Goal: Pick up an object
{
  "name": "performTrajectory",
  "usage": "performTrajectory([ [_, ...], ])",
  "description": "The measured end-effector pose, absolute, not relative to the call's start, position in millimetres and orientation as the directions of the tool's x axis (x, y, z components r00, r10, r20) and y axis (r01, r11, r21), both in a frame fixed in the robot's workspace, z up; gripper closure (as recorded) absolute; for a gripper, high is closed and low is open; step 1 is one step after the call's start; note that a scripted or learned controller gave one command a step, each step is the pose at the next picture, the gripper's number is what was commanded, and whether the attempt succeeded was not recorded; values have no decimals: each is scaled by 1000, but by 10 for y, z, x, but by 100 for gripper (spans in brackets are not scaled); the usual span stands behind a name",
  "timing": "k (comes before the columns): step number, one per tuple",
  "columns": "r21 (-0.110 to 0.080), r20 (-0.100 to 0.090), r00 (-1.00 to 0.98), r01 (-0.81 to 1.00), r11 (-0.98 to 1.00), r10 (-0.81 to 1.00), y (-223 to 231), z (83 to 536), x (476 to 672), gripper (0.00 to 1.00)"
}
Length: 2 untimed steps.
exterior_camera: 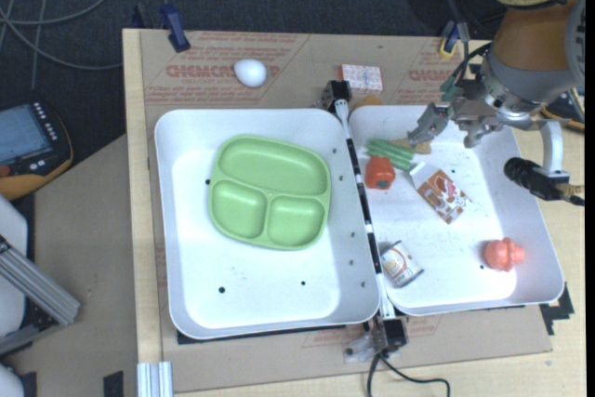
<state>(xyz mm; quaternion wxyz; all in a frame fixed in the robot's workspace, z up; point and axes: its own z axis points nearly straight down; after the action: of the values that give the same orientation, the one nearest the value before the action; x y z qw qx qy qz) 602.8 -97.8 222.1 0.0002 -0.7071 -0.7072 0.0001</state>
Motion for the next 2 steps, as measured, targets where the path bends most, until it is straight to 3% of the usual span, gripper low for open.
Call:
performTrajectory([
  [1, 1, -1, 1, 1000, -1, 1000, -1244, 886, 5930, 0],
  [2, -2, 1, 1, 1000, -1, 1000, -1313, 844, 5682, 0],
])
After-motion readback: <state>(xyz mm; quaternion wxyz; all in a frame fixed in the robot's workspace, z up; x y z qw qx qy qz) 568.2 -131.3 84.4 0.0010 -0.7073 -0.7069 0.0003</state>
